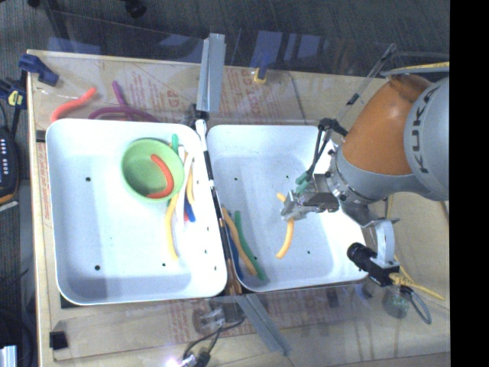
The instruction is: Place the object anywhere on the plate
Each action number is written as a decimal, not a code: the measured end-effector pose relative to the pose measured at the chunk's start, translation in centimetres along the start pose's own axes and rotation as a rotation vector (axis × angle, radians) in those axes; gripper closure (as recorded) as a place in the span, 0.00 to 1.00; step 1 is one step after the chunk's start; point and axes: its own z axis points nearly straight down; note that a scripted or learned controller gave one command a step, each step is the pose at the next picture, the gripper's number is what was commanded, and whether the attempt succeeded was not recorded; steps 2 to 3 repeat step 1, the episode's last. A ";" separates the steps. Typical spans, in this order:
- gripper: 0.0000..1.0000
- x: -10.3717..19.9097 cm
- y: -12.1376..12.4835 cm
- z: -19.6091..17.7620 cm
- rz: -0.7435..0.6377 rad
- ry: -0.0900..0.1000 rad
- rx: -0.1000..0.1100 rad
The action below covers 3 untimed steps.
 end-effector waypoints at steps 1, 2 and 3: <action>0.00 0.0 0.0 0.0 0.000 0.000 0.000; 0.00 0.0 0.0 0.0 0.000 0.000 0.000; 0.00 0.0 0.0 0.0 0.000 0.000 0.000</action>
